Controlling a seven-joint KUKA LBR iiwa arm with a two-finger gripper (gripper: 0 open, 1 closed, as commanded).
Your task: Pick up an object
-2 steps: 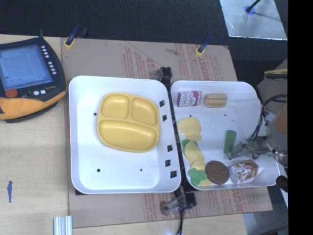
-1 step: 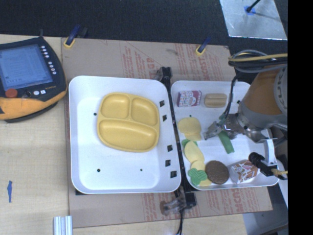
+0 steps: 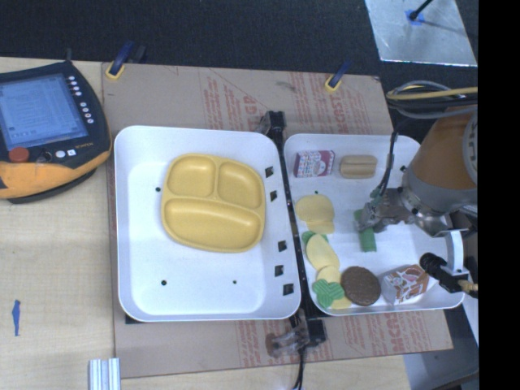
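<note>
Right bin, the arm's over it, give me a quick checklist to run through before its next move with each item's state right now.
1. Hand over the right bin: ok, it sits mid-bin, above the green piece.
2. Target under the hand: cannot tell; the green piece is nearest, but its contact with the hand is unclear.
3. Something held: cannot tell, nothing is plainly seen between the fingers.
4. Room around the green piece: ok, white floor shows on both sides of it.
5. Neighbours out of the way: ok, the brown disc and pale round piece lie apart from it.
6. Yellow plate in the left bin: ok, away from the arm.
</note>
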